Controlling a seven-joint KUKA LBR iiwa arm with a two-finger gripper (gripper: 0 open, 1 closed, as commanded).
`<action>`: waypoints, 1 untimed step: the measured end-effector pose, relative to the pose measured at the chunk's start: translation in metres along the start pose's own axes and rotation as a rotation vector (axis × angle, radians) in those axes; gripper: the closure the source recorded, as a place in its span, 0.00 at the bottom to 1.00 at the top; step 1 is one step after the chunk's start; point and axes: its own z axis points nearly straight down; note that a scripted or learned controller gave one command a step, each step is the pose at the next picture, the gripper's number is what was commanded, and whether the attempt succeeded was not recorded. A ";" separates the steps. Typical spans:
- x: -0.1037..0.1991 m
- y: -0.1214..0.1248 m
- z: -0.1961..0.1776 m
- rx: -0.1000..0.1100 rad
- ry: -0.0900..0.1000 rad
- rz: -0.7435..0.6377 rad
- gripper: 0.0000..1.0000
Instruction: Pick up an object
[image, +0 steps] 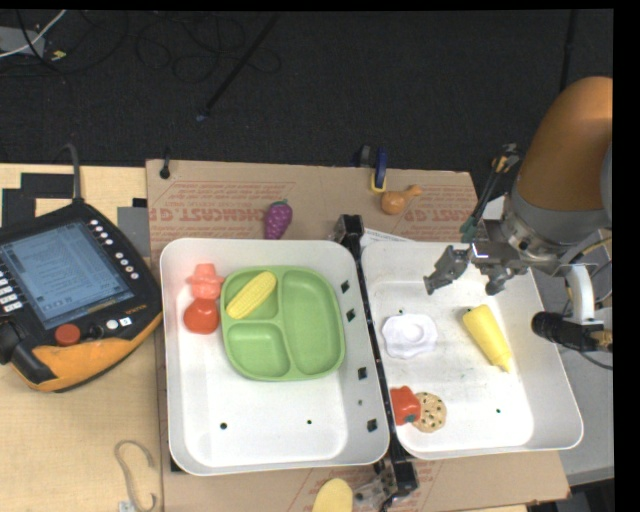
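My gripper (469, 277) hangs over the upper part of the right bin (545, 415), its two dark fingers spread open with nothing between them. Below and to its right lies a yellow cone-shaped toy (487, 335). A white ruffled object (409, 335) sits left of that, on the bin floor. Near the bin's front left corner lie a red toy (404, 404) and a cookie (431, 411), touching each other.
The left bin (200, 425) holds a green divided plate (285, 325) with a corn cob (249, 294) on it, and a red-pink toy (202, 298) beside it. A purple grape toy (277, 218) and an orange toy (398, 199) lie behind the bins. A teach pendant (65, 285) lies far left.
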 end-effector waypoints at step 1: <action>0.000 0.002 -0.007 -0.012 -0.001 -0.002 0.00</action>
